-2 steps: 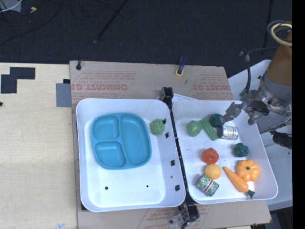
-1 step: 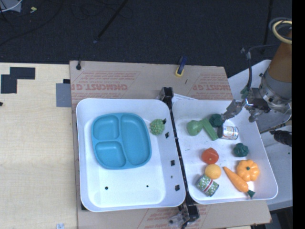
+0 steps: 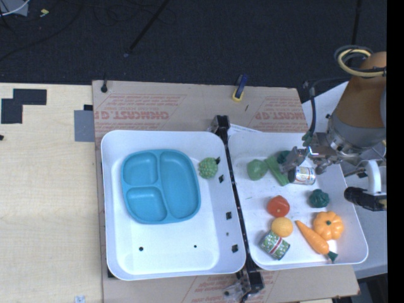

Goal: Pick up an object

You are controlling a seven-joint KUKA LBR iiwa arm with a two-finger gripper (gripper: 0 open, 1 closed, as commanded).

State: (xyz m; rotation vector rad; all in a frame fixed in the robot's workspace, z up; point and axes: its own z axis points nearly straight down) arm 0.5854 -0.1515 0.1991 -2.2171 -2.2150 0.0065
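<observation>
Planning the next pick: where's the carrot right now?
The carrot lies in the right bin near its front right corner, slanted between the pumpkin and the yellow ball.

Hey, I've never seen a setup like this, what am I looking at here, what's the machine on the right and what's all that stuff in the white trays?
This is a single picture from a camera fixed above a workbench, looking down at a slant. On the right is a grey robot arm with an orange band; its hand hangs low over the right shallow white bin. I cannot tell whether the hand holds anything.

That bin holds toy food: a green plastic pepper-like piece, a dark green broccoli piece, a red tomato, a small yellow-orange round fruit, an orange carrot, an orange pumpkin and a small green-and-white printed can.

The left shallow white bin holds a blue divided plastic plate and a light green bumpy ball beside it.
</observation>
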